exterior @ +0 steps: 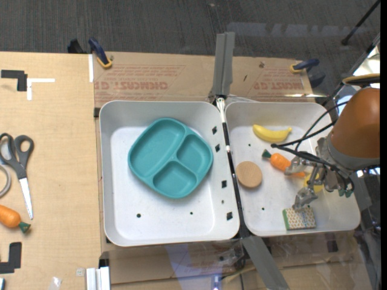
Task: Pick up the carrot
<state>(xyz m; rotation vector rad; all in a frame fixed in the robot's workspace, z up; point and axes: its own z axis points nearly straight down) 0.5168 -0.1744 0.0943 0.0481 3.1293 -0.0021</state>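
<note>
The carrot (279, 161) lies in the right bin (338, 225), in the middle right of the frame, its green top pointing toward the upper left and its orange body running toward the lower right, where it meets a paler orange piece that I cannot make out clearly. Just above it lies the banana (271, 132), and just below and to its left sits a round tan disc (248, 174); both are near but apart from it. The pincer (306, 197) hangs lower right of the carrot, over the bin floor and just above a small speckled sponge (300, 219), and whether it is released or clenched I cannot tell from this slant. Nothing appears to be held. To do the step well, I judge the arm (357, 128) should shift toward the upper left until centred over the orange body, turn so the closing line crosses the carrot's short width, and descend clear of the banana and disc. A second carrot (10, 217) lies on the table (54, 162) at the far left, well apart, beside scissors (19, 168); the teal plate (170, 157) rests in the left bin (115, 225)
</note>
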